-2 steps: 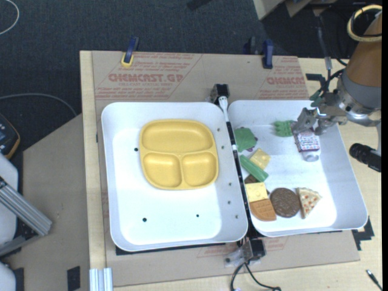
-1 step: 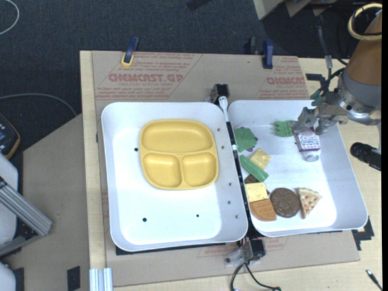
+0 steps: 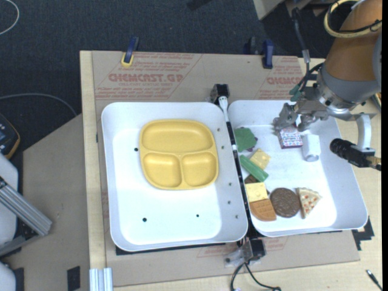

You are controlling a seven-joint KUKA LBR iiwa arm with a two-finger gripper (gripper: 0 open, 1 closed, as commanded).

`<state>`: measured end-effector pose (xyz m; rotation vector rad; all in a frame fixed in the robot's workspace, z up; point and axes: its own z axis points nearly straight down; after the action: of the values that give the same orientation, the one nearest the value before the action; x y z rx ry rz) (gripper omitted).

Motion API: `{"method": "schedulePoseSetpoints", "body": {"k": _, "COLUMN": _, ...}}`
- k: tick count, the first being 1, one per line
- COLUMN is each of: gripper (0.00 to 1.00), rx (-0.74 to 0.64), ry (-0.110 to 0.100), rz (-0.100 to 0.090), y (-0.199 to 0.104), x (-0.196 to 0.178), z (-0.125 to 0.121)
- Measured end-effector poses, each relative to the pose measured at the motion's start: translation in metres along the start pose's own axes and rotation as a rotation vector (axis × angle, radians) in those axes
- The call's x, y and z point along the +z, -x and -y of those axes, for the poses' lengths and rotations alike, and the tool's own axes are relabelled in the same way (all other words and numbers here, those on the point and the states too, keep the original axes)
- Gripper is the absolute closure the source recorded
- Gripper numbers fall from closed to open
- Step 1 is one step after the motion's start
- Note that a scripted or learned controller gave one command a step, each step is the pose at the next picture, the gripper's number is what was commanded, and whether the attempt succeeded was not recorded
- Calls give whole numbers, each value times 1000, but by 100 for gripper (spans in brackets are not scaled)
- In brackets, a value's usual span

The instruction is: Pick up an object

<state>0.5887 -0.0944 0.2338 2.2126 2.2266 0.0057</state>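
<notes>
The small pink-and-white packet (image 3: 291,139) lies in the right bin (image 3: 339,214), upper part, directly under the gripper (image 3: 295,119). I think the arm stands above it to try a grasp; grip state I cannot tell. Left bin (image 3: 121,223) holds a yellow tray (image 3: 179,152); cardboard bench (image 3: 97,77), dark floor.

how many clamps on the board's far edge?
2: a yellow clamp above the left bin, a blue clamp above the right bin. The arm may hide more further right.
</notes>
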Motion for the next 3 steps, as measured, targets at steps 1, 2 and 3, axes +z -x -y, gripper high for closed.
{"method": "schedulePoseSetpoints", "body": {"k": 1, "gripper": 100, "rx": 2, "ry": -7, "rz": -1, "y": -35, "x": 1, "z": 8}}
{"method": "schedulePoseSetpoints", "body": {"k": 2, "gripper": 100, "rx": 5, "ry": -7, "rz": -1, "y": -33, "x": 1, "z": 9}}
{"method": "schedulePoseSetpoints", "body": {"k": 3, "gripper": 100, "rx": 5, "ry": -2, "rz": 1, "y": -37, "x": 0, "z": -2}}
